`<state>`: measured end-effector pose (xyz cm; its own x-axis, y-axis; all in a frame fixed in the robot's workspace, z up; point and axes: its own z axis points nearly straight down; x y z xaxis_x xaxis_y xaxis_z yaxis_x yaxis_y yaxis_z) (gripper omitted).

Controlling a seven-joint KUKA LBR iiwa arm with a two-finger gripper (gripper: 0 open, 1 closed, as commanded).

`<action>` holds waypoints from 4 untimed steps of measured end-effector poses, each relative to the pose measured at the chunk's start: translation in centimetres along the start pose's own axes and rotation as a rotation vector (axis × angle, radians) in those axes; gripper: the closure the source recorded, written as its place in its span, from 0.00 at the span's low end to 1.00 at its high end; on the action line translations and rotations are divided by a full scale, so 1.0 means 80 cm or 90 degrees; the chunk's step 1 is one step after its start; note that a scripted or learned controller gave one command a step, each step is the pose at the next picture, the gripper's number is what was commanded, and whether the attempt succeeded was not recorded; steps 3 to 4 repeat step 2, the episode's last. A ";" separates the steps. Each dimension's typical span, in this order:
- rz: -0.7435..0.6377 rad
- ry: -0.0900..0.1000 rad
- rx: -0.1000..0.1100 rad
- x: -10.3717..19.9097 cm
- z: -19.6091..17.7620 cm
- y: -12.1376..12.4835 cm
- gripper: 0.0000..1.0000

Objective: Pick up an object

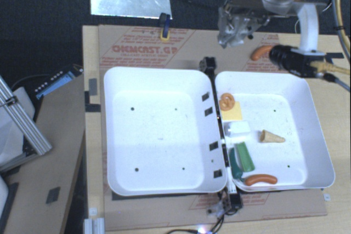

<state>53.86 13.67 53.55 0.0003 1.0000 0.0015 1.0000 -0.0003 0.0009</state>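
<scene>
My grey metal gripper [235, 35] hangs high near the top of the frame, right of the middle, above the brown board behind the bins. I cannot tell how it is set, and I see nothing in it.

The things I can pick all sit in the white plastic bin on the right [312, 118], bunched along its left wall. A small orange pretzel-shaped toy [227, 101] lies on the top edge of a flat yellow square [231, 112]. Just below is a little white block [238, 129]. Lower down lies a green stick-shaped piece [244, 157], and an orange sausage-shaped toy [260, 178] rests against the bottom wall. A tan cone [272, 137] lies alone near the middle of the bin, so I think it is easiest to grab.

The white plastic bin on the left [118, 90] waits beside it.
</scene>
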 end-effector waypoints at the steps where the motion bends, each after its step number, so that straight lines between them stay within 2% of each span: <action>1: 0.000 0.000 0.000 -0.022 0.000 -0.050 1.00; 2: -0.002 0.000 0.000 -0.021 0.000 -0.065 1.00; 4: -0.002 0.000 0.000 -0.021 0.000 -0.065 1.00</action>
